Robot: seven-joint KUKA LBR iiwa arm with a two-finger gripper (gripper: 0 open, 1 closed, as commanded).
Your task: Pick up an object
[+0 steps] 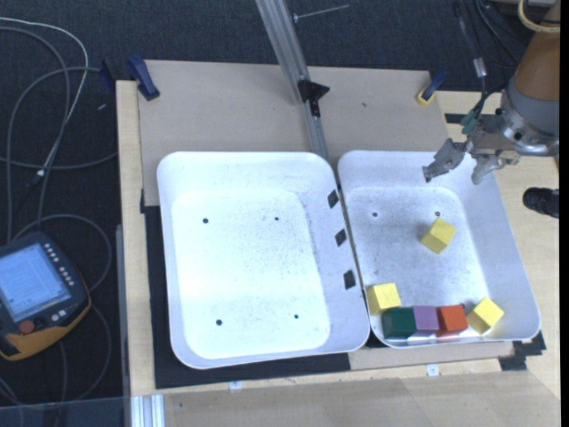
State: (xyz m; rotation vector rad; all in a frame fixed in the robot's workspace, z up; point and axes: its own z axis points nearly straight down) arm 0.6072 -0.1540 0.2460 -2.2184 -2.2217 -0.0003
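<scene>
Over the far edge of the right-hand white bin (511, 265), the gripper (460, 165) hangs at the end of a grey arm with an orange band, which comes in from the right. Its two fingers are spread apart with nothing between them, one pointing left and down, the other shorter and nearer the wrist. Below and slightly nearer than the gripper, a lone yellow block (437, 237) sits by itself on the speckled bin floor, turned at an angle so one corner points toward the near side, well apart from everything else. Along the near wall of the same bin runs a crowded row: a second yellow block (384, 297) on the left, then a green block (399, 321), a purple block (427, 318), an orange-red block (452, 318), and a third yellow block (487, 314) at the right end, most of them touching or just beside their neighbours. The left-hand white bin (178, 185) lies alongside, with a metal pole rising from between the two bins. These blocks look like small, rigid cubes, probably light, with flat smooth faces that will not deform but may slip if pinched off-centre or by the edges. The lone yellow block seems the easiest to take: open space surrounds it on all sides, so the fingers can close on two opposite flat faces, provided the wrist turns to match its rotated stance. The row against the wall offers little room for fingers between neighbours.
</scene>
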